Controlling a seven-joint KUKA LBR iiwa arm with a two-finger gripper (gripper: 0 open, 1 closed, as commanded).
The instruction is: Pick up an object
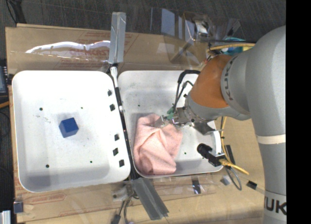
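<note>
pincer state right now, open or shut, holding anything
pincer: low at the upper right edge of the pink cloth in the right bin; open or shut, and any hold on the cloth, cannot be told.

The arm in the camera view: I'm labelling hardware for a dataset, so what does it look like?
The arm is bulky, rounded and light grey, with a wide orange band above the wrist. Black lettering marks its lower link. Thin black cables loop beside the wrist, and the gripper is a small dark metal assembly with a green detail.
</note>
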